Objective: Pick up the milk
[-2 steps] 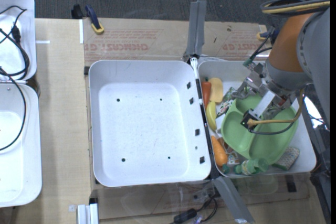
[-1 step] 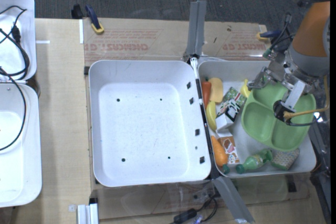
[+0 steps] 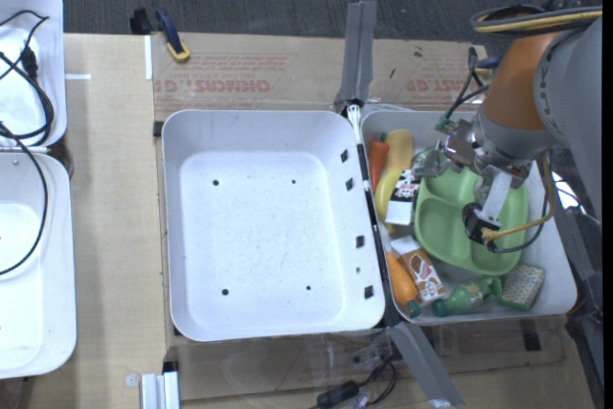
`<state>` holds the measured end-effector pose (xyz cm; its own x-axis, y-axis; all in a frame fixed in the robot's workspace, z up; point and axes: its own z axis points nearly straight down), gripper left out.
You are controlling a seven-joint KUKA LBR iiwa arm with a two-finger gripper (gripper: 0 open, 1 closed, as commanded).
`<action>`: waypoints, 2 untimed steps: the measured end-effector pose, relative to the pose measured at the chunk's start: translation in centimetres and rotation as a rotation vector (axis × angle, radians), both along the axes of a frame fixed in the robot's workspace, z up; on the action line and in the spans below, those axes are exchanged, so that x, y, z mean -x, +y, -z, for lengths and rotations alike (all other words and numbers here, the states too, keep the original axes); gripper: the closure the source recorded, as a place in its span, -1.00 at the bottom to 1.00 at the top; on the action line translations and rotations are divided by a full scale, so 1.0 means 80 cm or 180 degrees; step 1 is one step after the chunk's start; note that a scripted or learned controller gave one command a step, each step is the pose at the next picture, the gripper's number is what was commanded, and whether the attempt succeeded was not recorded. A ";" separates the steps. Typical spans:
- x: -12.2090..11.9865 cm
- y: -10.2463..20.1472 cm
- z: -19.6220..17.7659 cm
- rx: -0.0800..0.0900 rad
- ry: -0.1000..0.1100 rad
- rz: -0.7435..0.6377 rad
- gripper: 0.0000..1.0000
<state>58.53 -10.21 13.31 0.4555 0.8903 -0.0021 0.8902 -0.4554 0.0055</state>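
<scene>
Green bottle (image 3: 462, 299), carrot (image 3: 401, 277), plate (image 3: 450, 230), milk carton (image 3: 403, 198) and banana (image 3: 394, 166) in right bin (image 3: 498, 315) (grip of hand (image 3: 452, 158) unclear)

The 1 grey arm (image 3: 575, 72) reaches in from the right side of the view and bends downward, its orange band (image 3: 515, 91) sitting just above the wrist (image 3: 503, 141). The pincer (image 3: 443, 158) hangs low, angled left and down.

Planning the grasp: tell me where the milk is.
The milk carton lies in the right bin, near its left wall, between the banana and the green plate.
</scene>
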 end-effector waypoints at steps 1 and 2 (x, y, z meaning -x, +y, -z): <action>0.090 -0.010 -0.026 -0.0010 0.0013 0.0034 -1.00; 0.016 -0.023 0.035 -0.0018 -0.0036 0.0938 -1.00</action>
